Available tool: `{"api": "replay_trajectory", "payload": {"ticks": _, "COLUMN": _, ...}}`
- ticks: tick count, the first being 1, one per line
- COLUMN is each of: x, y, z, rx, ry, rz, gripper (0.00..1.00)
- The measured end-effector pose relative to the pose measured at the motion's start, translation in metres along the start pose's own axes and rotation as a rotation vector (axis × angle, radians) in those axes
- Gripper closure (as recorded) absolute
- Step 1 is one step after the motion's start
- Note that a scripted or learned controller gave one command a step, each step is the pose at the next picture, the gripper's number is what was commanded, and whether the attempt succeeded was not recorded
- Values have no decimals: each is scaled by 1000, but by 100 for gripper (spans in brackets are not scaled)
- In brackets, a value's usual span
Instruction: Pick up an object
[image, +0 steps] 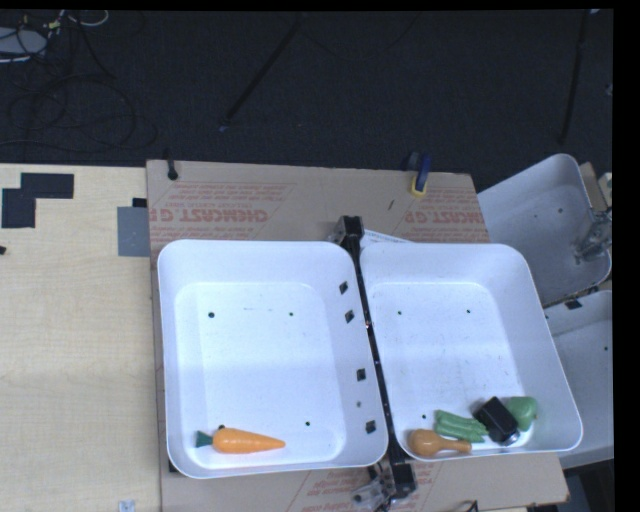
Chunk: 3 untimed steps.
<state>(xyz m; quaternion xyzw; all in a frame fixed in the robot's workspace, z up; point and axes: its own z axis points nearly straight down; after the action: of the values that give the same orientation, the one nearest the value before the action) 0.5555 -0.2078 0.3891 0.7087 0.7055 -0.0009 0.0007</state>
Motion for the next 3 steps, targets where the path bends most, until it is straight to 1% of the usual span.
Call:
{"api": "replay_trajectory", "payload": {"ticks": 1, "x": 49, "y": -2, "z": 32, "rx": 5, "ry": 4, "rz": -6, "gripper": 100}}
{"api": "replay_trajectory", "payload": {"ticks": 2, "x": 91, "y": -10, "z": 3, "rx": -2, "ry": 3, "rz": -9, "gripper": 100}}
{"api": "replay_trajectory", "payload": {"ticks": 3, "x": 33, "y": -42, "z": 57, "rx": 8, "ry": 2, "rz": 2, "gripper": 100}}
